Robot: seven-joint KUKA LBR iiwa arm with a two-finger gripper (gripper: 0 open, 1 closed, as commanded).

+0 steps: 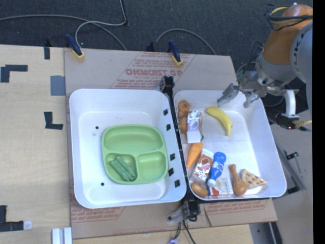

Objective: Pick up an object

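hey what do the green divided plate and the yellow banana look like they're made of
The green divided plate looks like moulded plastic: even matte colour, rounded compartment walls. The yellow banana is probably a plastic toy, going by its smooth uniform skin, though this view can't rule out real fruit.

Open claw (237, 96) hovers near the banana (222, 119).

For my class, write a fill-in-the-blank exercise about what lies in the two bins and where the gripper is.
1. The green plate lies in the ______ bin.
2. The banana lies in the right bin, and its colour is ______.
3. The gripper hovers with open fingers over the right bin's ______ edge, near the banana.
4. The green beans lie in one of the plate's ______ compartments.

Missing words: left; yellow; far; three
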